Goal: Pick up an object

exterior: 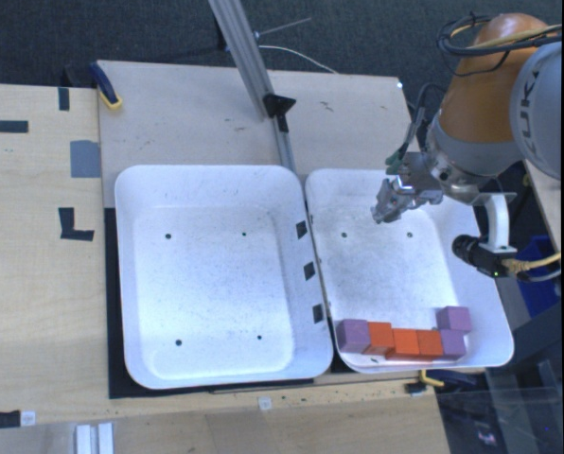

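Several blocks lie in a row along the near edge of the right bin (358, 253): a purple block (353, 333) at the left, orange blocks (405, 341) in the middle and a purple block (453, 322) at the right end. My gripper (386, 211) hangs over the far part of the right bin, well apart from the blocks. Nothing shows between its fingers.
The left bin (211, 272) sits beside the right one. A slanted metal post (249, 55) rises behind the bins. A blue and yellow clamp (105, 87) sits at the bench's far left corner. Black cables hang by the arm at the right.
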Tool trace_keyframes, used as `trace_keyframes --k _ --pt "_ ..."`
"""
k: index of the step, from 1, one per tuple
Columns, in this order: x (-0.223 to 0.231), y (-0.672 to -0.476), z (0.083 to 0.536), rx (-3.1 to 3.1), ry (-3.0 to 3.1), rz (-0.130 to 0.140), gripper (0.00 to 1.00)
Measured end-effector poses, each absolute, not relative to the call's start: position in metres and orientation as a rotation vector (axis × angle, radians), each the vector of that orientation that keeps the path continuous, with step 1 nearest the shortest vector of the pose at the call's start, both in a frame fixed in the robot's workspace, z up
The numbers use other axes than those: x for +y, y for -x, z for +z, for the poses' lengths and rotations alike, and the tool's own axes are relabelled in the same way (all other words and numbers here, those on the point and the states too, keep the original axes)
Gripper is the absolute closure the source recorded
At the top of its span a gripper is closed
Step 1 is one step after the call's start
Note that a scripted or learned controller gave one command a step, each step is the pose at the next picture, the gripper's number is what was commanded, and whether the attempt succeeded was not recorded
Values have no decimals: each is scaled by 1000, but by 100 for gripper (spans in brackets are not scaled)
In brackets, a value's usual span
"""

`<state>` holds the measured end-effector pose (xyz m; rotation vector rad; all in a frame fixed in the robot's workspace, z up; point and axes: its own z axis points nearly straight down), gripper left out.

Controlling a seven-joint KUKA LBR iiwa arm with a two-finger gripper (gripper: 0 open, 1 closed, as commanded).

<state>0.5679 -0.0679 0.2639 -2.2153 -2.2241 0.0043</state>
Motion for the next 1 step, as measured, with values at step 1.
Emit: trace_keyframes --k 1 --pt "-182 -640 171 -2216 2225 9 100"
